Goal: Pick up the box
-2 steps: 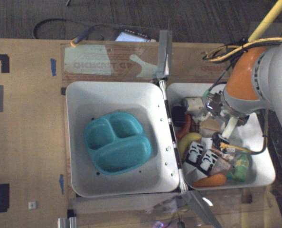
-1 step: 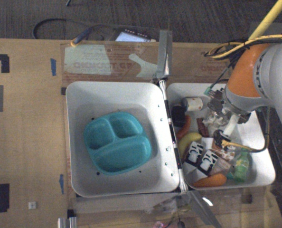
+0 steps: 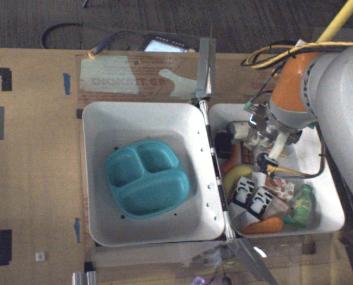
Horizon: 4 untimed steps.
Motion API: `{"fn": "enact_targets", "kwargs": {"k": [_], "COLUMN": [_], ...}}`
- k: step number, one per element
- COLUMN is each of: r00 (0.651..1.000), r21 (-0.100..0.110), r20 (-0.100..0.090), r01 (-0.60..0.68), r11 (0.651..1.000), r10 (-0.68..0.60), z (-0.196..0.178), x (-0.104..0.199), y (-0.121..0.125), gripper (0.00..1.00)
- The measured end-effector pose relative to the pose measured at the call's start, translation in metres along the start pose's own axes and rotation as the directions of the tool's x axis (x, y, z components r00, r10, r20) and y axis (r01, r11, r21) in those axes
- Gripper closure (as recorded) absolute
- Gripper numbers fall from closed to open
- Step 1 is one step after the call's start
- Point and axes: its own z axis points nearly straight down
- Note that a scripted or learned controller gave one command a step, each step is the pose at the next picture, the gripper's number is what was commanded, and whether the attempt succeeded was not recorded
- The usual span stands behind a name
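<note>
My gripper [image 3: 255, 146] hangs low over the back half of the right bin [image 3: 325, 218], under the orange band of the arm. A small carton with red and white print, the box [image 3: 281, 190], lies in the bin's front half, just in front of the gripper and apart from it. A black-and-white patterned pack [image 3: 252, 197] lies to the box's left, touching it. Nothing shows between the gripper's fingers.
A yellow banana [image 3: 237, 174], an orange carrot [image 3: 263, 225] and a green bottle [image 3: 301, 206] crowd around the box. The left bin [image 3: 99, 123] holds a teal divided plate [image 3: 147, 177]. A metal divider rail [image 3: 207, 129] separates the bins.
</note>
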Motion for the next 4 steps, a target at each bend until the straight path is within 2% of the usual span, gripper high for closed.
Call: {"fn": "enact_targets", "kwargs": {"k": [1, 2, 3, 4], "r00": [0.978, 0.983, 0.956, 0.922], "r21": [0.012, 0.012, 0.011, 0.010], "r20": [0.005, 0.005, -0.002, -0.002], "r01": [-0.209, -0.186, 0.293, 0.388], "r11": [0.978, 0.982, 0.956, 0.922], "r10": [0.209, 0.186, -0.293, -0.388], "z": [-0.094, -0.104, -0.149, -0.180], "x": [0.046, 0.184, 0.239, 0.269], "y": [-0.078, -0.110, -0.157, -0.177], "gripper": [1.00, 1.00, 1.00, 1.00]}}
